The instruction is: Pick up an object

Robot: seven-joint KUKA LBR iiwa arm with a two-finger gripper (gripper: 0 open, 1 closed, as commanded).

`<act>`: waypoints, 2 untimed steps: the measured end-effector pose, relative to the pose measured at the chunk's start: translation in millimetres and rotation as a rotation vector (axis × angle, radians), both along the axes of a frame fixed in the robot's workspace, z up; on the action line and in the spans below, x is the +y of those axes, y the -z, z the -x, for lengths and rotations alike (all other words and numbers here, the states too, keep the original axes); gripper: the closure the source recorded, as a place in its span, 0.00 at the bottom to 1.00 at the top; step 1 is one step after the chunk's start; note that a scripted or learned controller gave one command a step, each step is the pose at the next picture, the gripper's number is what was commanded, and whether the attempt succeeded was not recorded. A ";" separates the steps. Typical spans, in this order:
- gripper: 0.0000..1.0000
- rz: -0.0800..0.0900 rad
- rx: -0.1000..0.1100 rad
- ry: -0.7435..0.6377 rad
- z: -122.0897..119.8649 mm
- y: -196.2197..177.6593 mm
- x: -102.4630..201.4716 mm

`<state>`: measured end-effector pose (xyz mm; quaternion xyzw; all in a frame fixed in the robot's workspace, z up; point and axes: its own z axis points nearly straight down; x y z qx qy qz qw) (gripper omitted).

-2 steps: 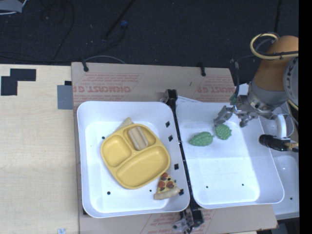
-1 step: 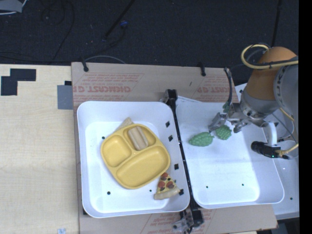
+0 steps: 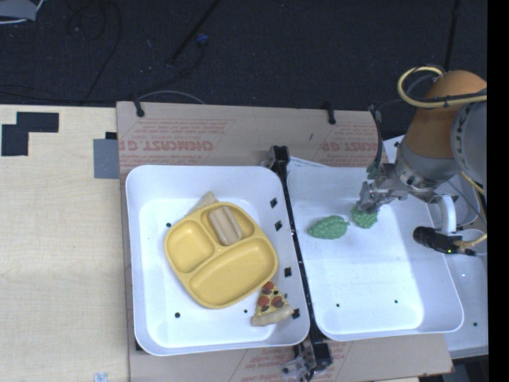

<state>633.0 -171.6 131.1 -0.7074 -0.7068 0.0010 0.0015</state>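
– Right, largest items first. What carries the lot?

– A pale wooden surface (image 3: 64, 253), with a cardboard sheet (image 3: 199, 138) laid on it. Two white bins sit side by side on the sheet, touching along their inner walls: the left bin (image 3: 151, 183) and the right bin (image 3: 374, 293).

– The arm?

– The arm (image 3: 441, 126) reaches in from the right, orange band uppermost, and hangs over the far right part of the right bin.

– Contents of the left bin?

– A yellow divided plate (image 3: 227, 275) lies near the middle, turned at a slant. A hot dog toy (image 3: 225, 225) lies in its upper small compartment. A pizza slice toy (image 3: 271, 305) lies on the bin floor, just beside the plate's lower right edge.

– And the right bin?

– Two green items. A leafy green piece (image 3: 328, 228) lies on the floor near the dividing wall. A smaller green piece (image 3: 365, 219) lies just to its right, close by but not clearly touching.

– State of the end effector?

– The end effector (image 3: 371, 204) is directly over the smaller green piece, meeting its top. Whether it is apart, together or clamped on that piece, I cannot tell at this angle.
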 end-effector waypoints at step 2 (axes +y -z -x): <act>1.00 0.002 -0.006 -0.002 4.4 -86.9 0.6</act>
